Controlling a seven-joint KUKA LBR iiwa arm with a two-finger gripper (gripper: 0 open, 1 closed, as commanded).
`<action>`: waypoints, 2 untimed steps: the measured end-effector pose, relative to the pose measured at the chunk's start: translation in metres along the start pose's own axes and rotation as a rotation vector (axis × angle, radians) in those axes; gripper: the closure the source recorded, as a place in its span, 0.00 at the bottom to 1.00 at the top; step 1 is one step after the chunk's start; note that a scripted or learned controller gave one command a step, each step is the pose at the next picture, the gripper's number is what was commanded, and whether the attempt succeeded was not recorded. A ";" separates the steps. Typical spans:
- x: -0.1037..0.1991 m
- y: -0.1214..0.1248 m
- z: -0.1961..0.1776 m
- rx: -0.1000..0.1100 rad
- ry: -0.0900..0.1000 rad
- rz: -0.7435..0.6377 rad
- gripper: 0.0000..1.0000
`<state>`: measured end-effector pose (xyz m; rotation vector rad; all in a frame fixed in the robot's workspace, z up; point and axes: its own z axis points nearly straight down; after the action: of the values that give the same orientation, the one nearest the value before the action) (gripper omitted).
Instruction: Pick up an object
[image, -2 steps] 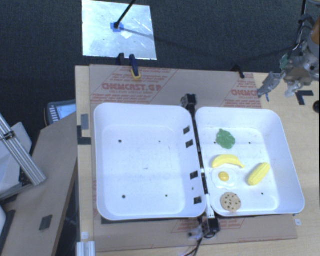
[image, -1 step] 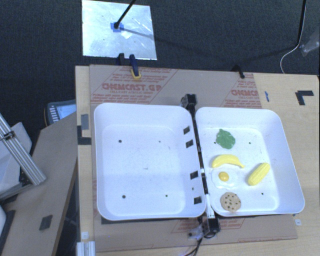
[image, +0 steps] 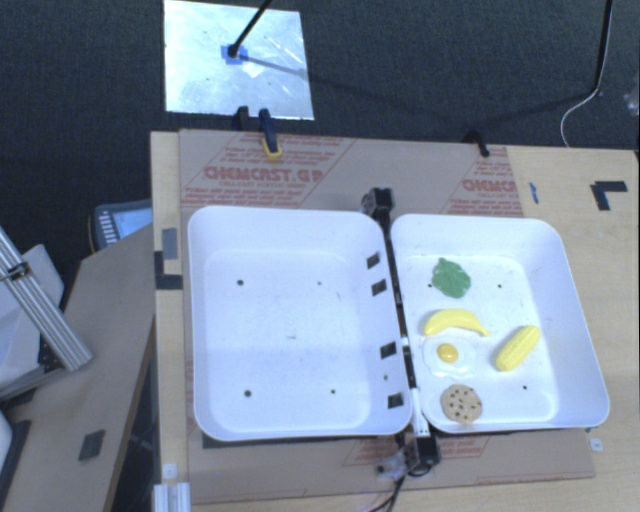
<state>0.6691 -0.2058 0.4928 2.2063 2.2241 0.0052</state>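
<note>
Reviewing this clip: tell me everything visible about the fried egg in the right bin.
The fried egg looks like a flat plastic toy: an irregular white with a round yellow yolk in the middle. It lies flat on the floor of the right bin, close to the bin's left wall. The banana lies just above it, seemingly touching its edge; the cookie sits just below.

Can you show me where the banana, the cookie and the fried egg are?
banana (image: 455, 322), camera view, middle of its curved yellow body.
cookie (image: 461, 403), camera view, centre of the round brown top.
fried egg (image: 447, 353), camera view, on the yellow yolk.
</note>
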 end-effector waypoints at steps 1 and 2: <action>0.028 -0.075 0.010 0.007 0.005 0.006 1.00; 0.016 -0.108 0.017 0.007 0.003 0.008 1.00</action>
<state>0.5608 -0.1907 0.4751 2.2206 2.2202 0.0009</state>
